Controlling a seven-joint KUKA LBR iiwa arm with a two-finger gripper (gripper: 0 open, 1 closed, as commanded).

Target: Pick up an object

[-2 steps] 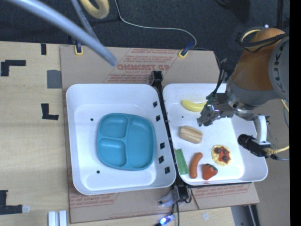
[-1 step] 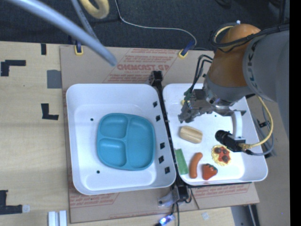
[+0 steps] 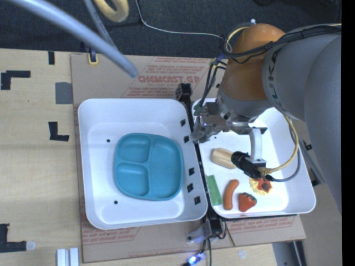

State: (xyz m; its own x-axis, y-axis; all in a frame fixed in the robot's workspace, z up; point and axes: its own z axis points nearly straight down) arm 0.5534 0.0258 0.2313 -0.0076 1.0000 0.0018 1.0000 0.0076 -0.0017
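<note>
My gripper (image 3: pixel 206 125) hangs over the upper left part of the right bin (image 3: pixel 294 204), close to the divider between the bins. Just below and right of it lies a tan bread roll (image 3: pixel 222 158). Nearer the front of that bin lie a green stick (image 3: pixel 213 190), an orange sausage (image 3: pixel 230 194), a red strawberry (image 3: pixel 247 202) and a small yellow and red piece (image 3: pixel 260 185). The arm's grey body and orange band (image 3: pixel 252 54) cover the bin's back part.
The left bin (image 3: pixel 94 121) holds a blue divided plate (image 3: pixel 148 166). A black fitting with a yellow cable (image 3: pixel 247 163) hangs beside the roll. A grey pole (image 3: pixel 66 21) crosses the upper left.
</note>
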